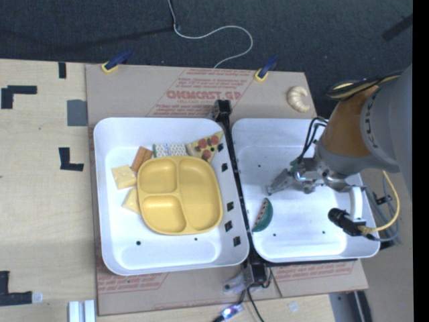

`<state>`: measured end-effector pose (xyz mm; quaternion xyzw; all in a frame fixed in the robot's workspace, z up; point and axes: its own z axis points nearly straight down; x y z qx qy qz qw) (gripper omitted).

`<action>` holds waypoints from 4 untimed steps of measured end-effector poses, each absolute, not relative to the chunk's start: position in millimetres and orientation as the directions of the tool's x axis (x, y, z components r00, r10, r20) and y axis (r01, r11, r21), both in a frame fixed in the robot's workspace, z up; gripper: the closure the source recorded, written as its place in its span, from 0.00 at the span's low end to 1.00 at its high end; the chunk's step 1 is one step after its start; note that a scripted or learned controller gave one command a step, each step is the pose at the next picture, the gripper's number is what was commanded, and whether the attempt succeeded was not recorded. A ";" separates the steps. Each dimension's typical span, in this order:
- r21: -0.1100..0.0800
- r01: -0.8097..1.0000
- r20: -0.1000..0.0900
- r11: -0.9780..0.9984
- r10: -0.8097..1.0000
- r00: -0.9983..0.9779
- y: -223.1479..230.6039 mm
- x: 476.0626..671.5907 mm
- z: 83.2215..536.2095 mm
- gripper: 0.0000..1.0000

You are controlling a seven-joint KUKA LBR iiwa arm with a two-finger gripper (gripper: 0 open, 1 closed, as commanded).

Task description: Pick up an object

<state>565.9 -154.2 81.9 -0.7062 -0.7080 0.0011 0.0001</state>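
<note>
My gripper (pixel 275 186) hangs over the middle of the right bin (pixel 295 136), its fingers pointing left. Just below and left of it, a watermelon slice toy (pixel 262 215) lies against the bin's left wall, apart from the gripper. In the left bin (pixel 107 180) rests a yellow divided plate (pixel 179 194). Around the plate lie a pizza slice (pixel 206 145), a brown cracker (pixel 141 157), pale yellow cheese pieces (pixel 123 176) and a speckled flat piece (pixel 170 150).
A beige lump (pixel 299 98) sits on the cardboard behind the right bin. Blue and yellow clips (pixel 265 66) hold the cardboard's far edge. A white cable (pixel 214 35) loops across the dark floor beyond.
</note>
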 end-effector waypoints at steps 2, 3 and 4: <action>0.002 1.000 0.000 0.001 1.000 -0.001 -157.6 561.9 155.7 1.00; 0.005 1.000 -0.002 0.001 1.000 -0.001 -167.3 563.5 212.8 1.00; 0.000 1.000 0.001 0.001 1.000 -0.001 -166.8 563.7 224.7 1.00</action>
